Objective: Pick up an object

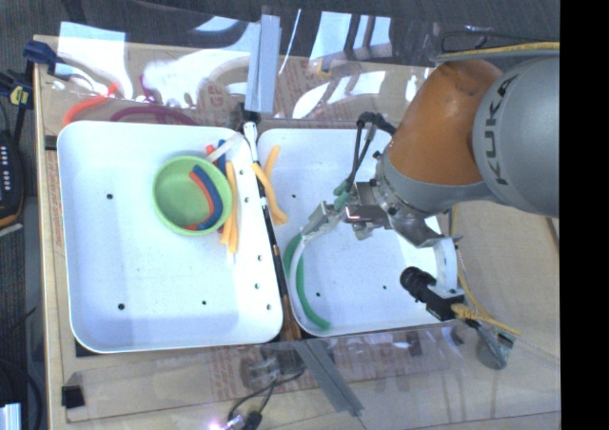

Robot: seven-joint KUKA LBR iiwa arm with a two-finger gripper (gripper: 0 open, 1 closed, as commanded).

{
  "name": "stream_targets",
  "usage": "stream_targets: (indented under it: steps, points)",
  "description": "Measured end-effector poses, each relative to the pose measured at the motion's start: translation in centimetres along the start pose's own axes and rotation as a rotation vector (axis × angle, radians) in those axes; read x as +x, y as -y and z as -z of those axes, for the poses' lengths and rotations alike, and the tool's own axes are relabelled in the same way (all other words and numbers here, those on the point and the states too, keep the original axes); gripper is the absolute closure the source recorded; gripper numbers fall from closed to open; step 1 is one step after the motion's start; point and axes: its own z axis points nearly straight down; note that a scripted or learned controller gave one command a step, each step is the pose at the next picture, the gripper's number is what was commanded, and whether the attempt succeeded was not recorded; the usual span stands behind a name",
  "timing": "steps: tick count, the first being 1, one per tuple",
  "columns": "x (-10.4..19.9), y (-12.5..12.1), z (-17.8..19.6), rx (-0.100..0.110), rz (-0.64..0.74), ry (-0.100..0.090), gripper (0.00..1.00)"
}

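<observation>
Though low over the right bin [333, 319], pincer [324, 221] state unclear.

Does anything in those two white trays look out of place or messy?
Slightly. Orange sticks straddle the divide between the left bin and right bin instead of lying inside one. A green curved strip hugs the right bin's left wall.

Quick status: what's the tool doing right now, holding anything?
Tool: over the right bin, just above the green curved strip. Open or shut cannot be told, and nothing is visibly held.
</observation>
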Motion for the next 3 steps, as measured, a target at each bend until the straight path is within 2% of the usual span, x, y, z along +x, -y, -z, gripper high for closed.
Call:
stream_targets:
  steps: [1,2,3]
  points:
    - [-1.8,-2.3,-13.8,-0.007,-0.033,0.011,0.00]
    - [-1.5,-8.5,-14.0,-0.008,-0.114,0.007,0.00]
    - [-1.4,-8.6,-13.0,-0.009,-0.110,0.007,1.00]
